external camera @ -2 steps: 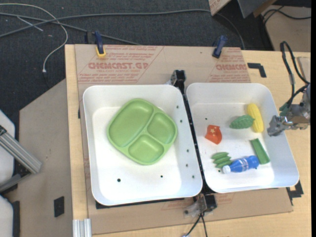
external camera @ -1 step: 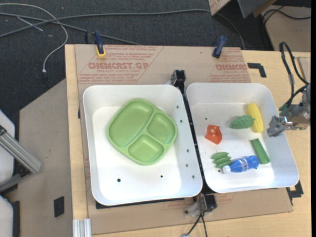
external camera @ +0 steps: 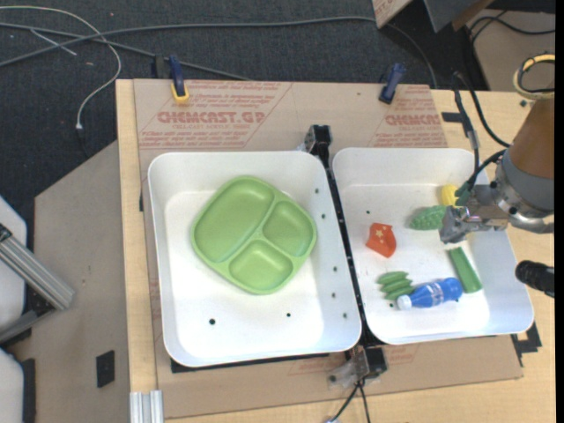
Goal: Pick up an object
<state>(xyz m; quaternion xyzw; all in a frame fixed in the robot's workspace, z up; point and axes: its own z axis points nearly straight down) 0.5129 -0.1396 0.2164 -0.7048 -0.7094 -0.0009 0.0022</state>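
Over the right-hand white bin (external camera: 493, 320), the KUKA arm's gripper (external camera: 458, 223) hangs low at the far side of the tray, just beside a green leafy toy (external camera: 426, 218) and a small yellow piece (external camera: 450, 195) that peeks out behind it; whether the pincer is released or clenched cannot be told from this angle, and nothing shows between its tips. Measured from that gripper, a green cylinder-shaped toy (external camera: 465, 269) lies just below it, slanting toward the bin's near right corner, and a blue bottle with a white cap (external camera: 433, 294) rests further down, almost touching the cylinder's lower end. A green pea-pod-like toy (external camera: 394, 281) sits beside the bottle's cap end, to the gripper's lower left. A red-orange strawberry-like toy (external camera: 382, 240) stands apart to the gripper's left, near the bin's inner wall. Well to the left of the gripper, the second white bin (external camera: 176, 324) holds a light green divided plate (external camera: 254, 233) with three compartments, set at an angle. Both bins rest on a cardboard sheet (external camera: 264, 113) printed in red letters, held at its far edge by a blue-and-yellow clamp (external camera: 178, 78) and a blue clamp (external camera: 392, 83). The grey arm with its orange band (external camera: 538, 144) enters from the right of the gripper.
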